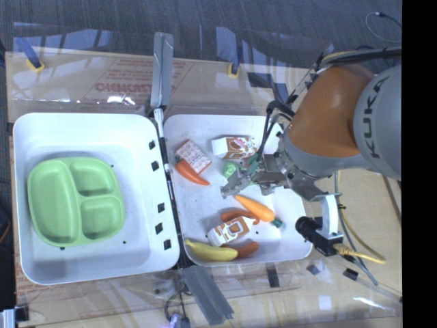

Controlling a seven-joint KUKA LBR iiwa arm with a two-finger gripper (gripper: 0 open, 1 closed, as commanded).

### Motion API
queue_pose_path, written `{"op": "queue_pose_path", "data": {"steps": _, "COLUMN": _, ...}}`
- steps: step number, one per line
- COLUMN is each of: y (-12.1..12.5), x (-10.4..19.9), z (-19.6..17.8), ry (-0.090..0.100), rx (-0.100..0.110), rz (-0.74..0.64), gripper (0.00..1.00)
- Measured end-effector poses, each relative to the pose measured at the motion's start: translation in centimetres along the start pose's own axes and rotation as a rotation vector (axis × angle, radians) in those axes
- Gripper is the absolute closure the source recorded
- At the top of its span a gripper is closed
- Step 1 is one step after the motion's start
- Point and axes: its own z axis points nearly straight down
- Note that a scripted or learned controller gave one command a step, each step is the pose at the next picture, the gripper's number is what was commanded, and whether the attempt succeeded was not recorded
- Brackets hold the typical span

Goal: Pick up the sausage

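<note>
**Q:** Where does the sausage lie, and which way does it point?

**A:** The red-brown, glossy sausage (247, 249) lies at 6 o'clock in the right-hand shallow white bin (201, 207), close to the near rim. Its long axis runs roughly along the 9-to-3 line, with the 3 o'clock end a little higher. Its 9 o'clock end touches the tip of a yellow curved banana (210, 251). A white pouch with a brown label (232, 231) sits just at its 12 o'clock. A second red-brown arc (233, 215) shows past that pouch; I cannot tell whether it belongs to the same piece.

**Q:** And your claw?

**A:** My two-finger metal claw (235, 182) hangs near the bin's middle, at 12 o'clock from the sausage and apart from it. The pouch and an orange carrot with a green stub (256, 209) lie between us. Whether the claw is released or clenched I cannot tell, and I see nothing gripped in it.

**Q:** What edges and free floor are there?

**A:** The near rim runs just at 6 o'clock of the sausage. The banana closes its 9 o'clock side. Bare white floor lies at 3 o'clock of it, towards the bin's corner. A wider bare patch lies towards 9 o'clock of the bin, below a second orange carrot (191, 173) and a red-and-white chequered packet (193, 154). A white printed carton (234, 145) stands at 12 o'clock. The left-hand white bin (20, 128) holds a pale green divided plate (75, 200).
</note>
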Motion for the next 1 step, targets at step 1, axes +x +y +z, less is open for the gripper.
{"op": "queue_pose_path", "data": {"steps": 1, "y": 7.38, "x": 0.44, "z": 12.89, "ry": 0.0, "rx": 0.002, "rz": -0.21, "gripper": 0.0}}
